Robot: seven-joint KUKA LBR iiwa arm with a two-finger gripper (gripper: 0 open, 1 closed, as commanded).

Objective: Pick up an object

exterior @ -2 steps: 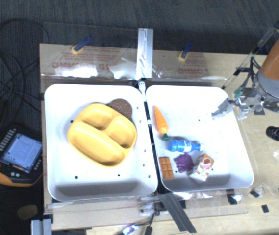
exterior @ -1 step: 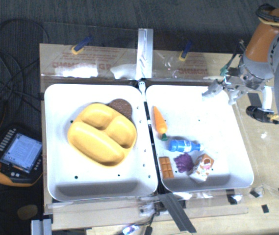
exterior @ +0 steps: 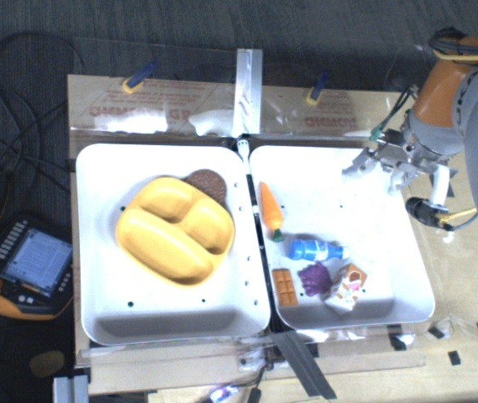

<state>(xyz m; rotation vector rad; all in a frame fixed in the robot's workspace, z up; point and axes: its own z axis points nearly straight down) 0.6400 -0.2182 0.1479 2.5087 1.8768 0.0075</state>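
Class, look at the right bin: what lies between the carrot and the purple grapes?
In the camera view, the small blue bottle lies on its side between the carrot and the purple grapes, near the grapes.

2 smooth white plastic bins [exterior: 87,225], glossy yellow plastic bread [exterior: 174,229], matt orange carrot [exterior: 270,207], bare wooden bench [exterior: 461,292], clear plastic sheeting [exterior: 171,112]

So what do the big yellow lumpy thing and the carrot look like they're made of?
The big yellow lumpy bread-shaped object in the left bin looks like moulded plastic or foam: smooth, evenly coloured, with a soft sheen. The small orange carrot by the right bin's left wall looks like matte plastic, uniform in colour. Neither can be told for certain.
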